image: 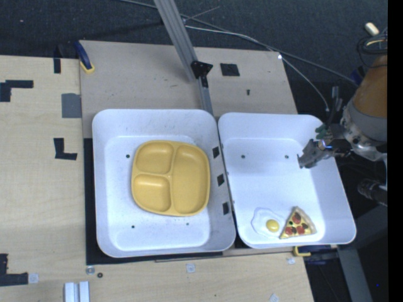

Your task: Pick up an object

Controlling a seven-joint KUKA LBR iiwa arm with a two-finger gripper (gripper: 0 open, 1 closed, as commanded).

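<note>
Gripper (308, 156) hovers over right bin (264, 128), 3 o'clock edge; fingers' gap apparently unreadable, nothing seen held. Pizza slice (297, 224), fried egg (266, 223) at bin's 6 o'clock. Yellow divided plate (170, 178) fills left bin (113, 168).

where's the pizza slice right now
The pizza slice lies in the right bin's near corner, just right of the fried egg.

A pale wooden table (38, 168) marked with black tape patches (230, 70) sits on dark carpeted floor (283, 11). Thin cables (302, 71) trail across the carpet, and a grey metal pole (176, 27) slants in from the far side.
</note>
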